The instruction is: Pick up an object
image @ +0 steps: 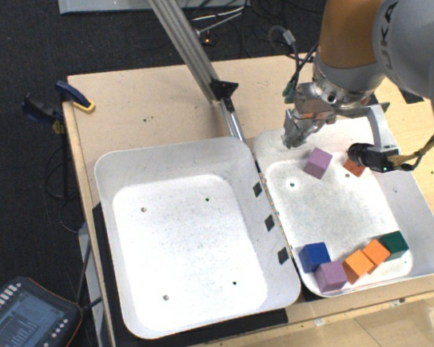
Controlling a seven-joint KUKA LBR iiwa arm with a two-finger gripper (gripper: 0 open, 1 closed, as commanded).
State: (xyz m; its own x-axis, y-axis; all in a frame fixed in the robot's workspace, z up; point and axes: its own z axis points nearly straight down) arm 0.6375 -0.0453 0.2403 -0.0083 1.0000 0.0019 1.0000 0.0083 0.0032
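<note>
My gripper (295,134) hangs over the far left corner of the right bin (417,211), just up and left of a purple block (318,163) lying on the bin floor. Nothing shows between its fingers. An orange block (352,166) lies at the far right of the bin, partly hidden by a black fitting. Along the near edge sit a blue block (314,256), a second purple block (331,275), two orange blocks (359,263) (375,252) and a green block (393,244).
The left bin (120,175) lies beside the right one, with black clips (270,221) along the seam between them. A slanted metal pole (191,51) crosses the back of the bench. A pendant (22,331) lies at the lower left.
</note>
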